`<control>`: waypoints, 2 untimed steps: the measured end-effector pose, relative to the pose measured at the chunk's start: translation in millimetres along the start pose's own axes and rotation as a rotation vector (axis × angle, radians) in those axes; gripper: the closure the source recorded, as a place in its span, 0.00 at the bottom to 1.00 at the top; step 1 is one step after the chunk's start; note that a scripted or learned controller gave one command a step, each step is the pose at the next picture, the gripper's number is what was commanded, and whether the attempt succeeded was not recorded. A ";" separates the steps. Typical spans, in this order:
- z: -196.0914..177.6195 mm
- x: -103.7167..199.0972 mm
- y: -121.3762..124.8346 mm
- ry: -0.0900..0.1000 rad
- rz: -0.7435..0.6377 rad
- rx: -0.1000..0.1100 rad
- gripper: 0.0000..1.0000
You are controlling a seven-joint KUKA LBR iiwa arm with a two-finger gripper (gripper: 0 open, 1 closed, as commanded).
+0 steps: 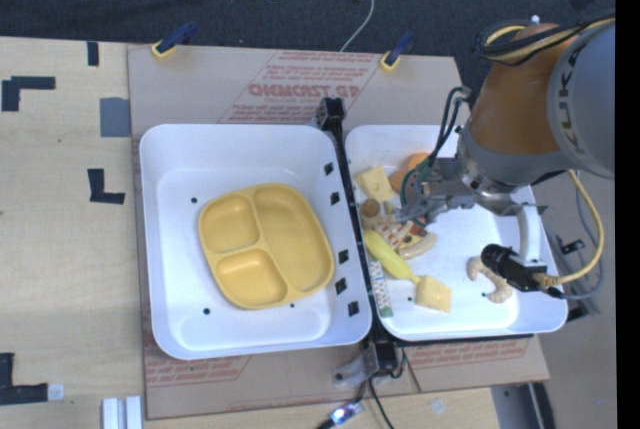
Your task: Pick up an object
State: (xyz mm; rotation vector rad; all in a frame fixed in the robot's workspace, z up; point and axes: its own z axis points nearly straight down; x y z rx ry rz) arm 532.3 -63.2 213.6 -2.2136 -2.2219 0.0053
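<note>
Gripper (412, 207), finger state impossible to tell, hangs low over crowded toy food in the right bin (520, 317) near the banana (390, 257); neighbouring pieces could block a clean grasp.

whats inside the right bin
The right bin holds a banana, two cheese wedges, a pizza slice and an orange. The gripper and arm cover whatever lies beneath them.

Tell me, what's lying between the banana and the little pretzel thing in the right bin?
In the camera view, a pale cheese wedge sits between the banana and the pretzel, on bare white bin floor.
</note>
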 end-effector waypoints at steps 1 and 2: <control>-1.1 0.9 -12.6 -0.001 0.003 -0.002 1.00; -12.7 10.6 -0.4 -0.001 0.001 -0.005 1.00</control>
